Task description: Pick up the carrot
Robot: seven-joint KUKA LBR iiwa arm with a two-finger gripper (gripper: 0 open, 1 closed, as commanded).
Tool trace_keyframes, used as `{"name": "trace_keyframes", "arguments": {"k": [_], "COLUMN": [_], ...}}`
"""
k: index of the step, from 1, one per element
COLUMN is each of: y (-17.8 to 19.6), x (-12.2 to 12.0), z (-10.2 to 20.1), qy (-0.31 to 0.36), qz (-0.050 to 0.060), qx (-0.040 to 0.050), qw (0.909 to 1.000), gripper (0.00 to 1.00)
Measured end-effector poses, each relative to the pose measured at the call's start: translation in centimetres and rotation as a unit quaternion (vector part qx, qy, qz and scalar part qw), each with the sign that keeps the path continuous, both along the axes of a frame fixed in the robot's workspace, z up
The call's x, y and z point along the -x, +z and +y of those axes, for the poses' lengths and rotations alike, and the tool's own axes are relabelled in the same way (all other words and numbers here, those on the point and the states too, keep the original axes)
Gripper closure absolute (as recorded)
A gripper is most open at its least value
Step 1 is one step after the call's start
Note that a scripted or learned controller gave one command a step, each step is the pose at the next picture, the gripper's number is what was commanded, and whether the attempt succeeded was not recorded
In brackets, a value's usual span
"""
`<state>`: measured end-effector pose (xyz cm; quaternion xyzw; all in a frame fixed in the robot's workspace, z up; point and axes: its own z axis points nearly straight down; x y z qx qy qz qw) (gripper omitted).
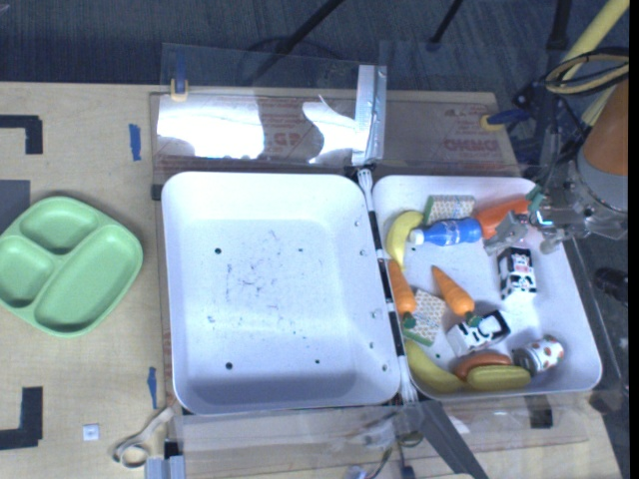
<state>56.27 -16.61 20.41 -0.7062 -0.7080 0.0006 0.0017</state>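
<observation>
Steel fingers at the end of our arm (599,183) hang over the upper right corner of the right bin (584,352), the gripper (534,223) low among the clutter there; whether it is spread or pressed together we cannot tell from this slant.

Just beside it we see an orange piece (499,211) lying along the bin's top edge, touching a blue bottle (451,233). Below the gripper stands a small black-and-white carton (517,270).

We count more than one orange thing here. One carrot (454,292) lies on a slant near the bin's middle, well apart from the gripper. A second carrot (401,287) lies along the left wall. A banana (399,236) curves above it, another banana (439,372) runs along the bottom, and a hot dog (492,372) rests against that one.

The left bin (270,287) holds no toys, and a green plate (65,264) sits far off on the bench.

As we judge it, the chief risk is a wrong pick: the gripper sits nearest the orange piece at the top, and closing there may lift that, or the bottle, rather than a carrot. Reaching the middle carrot means crossing the carton, which could be knocked over. The carrot's tapered, smooth body could also slip out if pinched near its thin end.
</observation>
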Motion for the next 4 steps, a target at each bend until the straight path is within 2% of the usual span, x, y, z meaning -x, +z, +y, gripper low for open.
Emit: {"name": "trace_keyframes", "arguments": {"k": [1,2,3,4], "y": [-11.8,-11.7,-10.8,0.4], "x": [-2.1,1.0,0.9,8.3], "z": [5.6,6.4,6.2,3.9], "qy": [0.049,0.113,0.111,0.115], "qz": [-0.005,-0.006,-0.007,-0.001], "qx": [0.0013,0.0009,0.0016,0.0003], "qw": [0.9988,0.9936,0.9937,0.9934], "gripper": [0.00,0.00,1.00,1.00]}}
